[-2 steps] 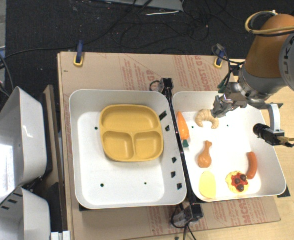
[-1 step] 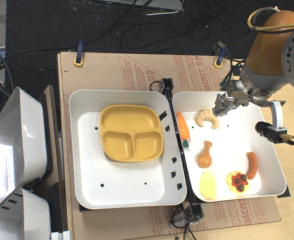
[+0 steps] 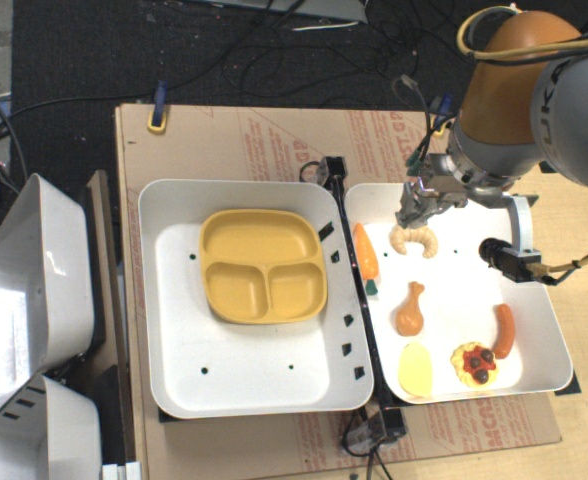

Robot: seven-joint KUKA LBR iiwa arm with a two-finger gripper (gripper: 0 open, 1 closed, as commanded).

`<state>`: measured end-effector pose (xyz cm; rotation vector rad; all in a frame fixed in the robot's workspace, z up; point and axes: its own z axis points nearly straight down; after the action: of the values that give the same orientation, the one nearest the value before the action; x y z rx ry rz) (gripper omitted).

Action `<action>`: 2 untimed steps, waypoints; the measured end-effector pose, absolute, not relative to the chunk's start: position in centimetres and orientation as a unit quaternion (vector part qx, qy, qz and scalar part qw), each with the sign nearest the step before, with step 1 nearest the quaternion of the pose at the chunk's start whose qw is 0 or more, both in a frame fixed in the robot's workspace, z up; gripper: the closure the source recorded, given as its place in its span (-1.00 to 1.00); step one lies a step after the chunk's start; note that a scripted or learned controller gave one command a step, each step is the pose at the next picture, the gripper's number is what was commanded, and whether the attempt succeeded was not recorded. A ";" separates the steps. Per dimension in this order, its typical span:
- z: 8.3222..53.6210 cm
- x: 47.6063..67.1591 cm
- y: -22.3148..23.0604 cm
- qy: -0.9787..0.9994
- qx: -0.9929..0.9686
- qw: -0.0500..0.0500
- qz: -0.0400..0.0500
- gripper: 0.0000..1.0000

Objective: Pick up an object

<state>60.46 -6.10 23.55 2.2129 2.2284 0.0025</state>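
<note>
The gripper [image 3: 415, 215] hangs low over the far left part of the right bin [image 3: 534, 318], directly above and apparently touching the top of a croissant [image 3: 415, 240]. Whether its fingers are spread or pressed together cannot be told from this slant, and nothing shows between them.

The croissant is a pale tan crescent lying flat on the bin floor. Its long axis runs left to right across the view, and its 2 curled ends point down toward the near edge of the bench.

Just left of the croissant, against the wall shared by the 2 bins, lies a toy carrot [image 3: 366, 253], its long axis running far to near, with the green stub at its near end. Nearer the camera sits a tan chicken drumstick [image 3: 410, 310], its thin bone end pointing away and its thick end toward the near edge. Near it is a pale yellow oval piece [image 3: 416, 369]. To the right of that rests a small yellow pizza slice with dark red toppings [image 3: 475, 362], and a red sausage [image 3: 503, 330] lies beside it, its long axis running roughly far to near.

The left bin [image 3: 174, 358] holds a yellow plate [image 3: 264, 266] with 3 compartments, set toward the far side.
</note>
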 end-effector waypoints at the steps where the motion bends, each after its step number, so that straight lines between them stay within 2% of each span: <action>1: 22.4 61.1 -0.9 0.709 0.705 0.000 0.000 1.00; 2: 23.5 61.6 4.3 0.710 0.704 0.000 0.001 1.00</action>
<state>61.57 4.26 23.54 2.2123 2.2292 0.0036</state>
